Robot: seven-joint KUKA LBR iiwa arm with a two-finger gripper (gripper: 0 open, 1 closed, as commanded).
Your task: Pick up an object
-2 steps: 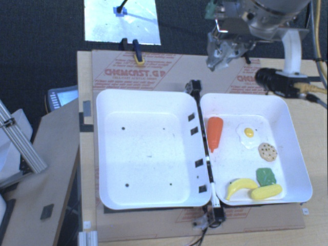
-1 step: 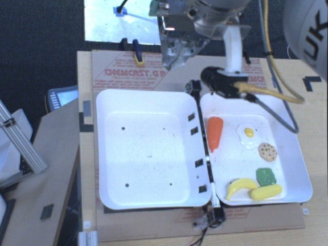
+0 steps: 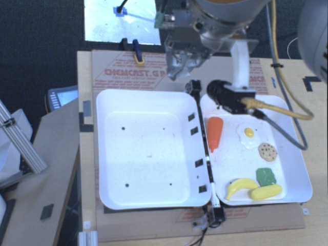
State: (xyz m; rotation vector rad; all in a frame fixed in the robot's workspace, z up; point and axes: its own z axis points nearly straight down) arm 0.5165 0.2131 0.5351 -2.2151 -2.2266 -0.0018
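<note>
The arm's hand (image 3: 180, 65) hangs above the far edge of the bins, over the counter (image 3: 128, 76); whether it is open I cannot tell, and nothing shows in it. The pick seems not yet begun: next it must descend into the right bin (image 3: 300, 173), which holds one carrot (image 3: 213, 133), one fried egg (image 3: 248, 135), one cookie (image 3: 267, 151), one green piece (image 3: 266, 176), one banana (image 3: 240, 186) and one yellow piece (image 3: 266, 191).

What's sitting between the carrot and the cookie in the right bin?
In the camera view, the fried egg lies between the carrot and the cookie, nearer the cookie.
</note>
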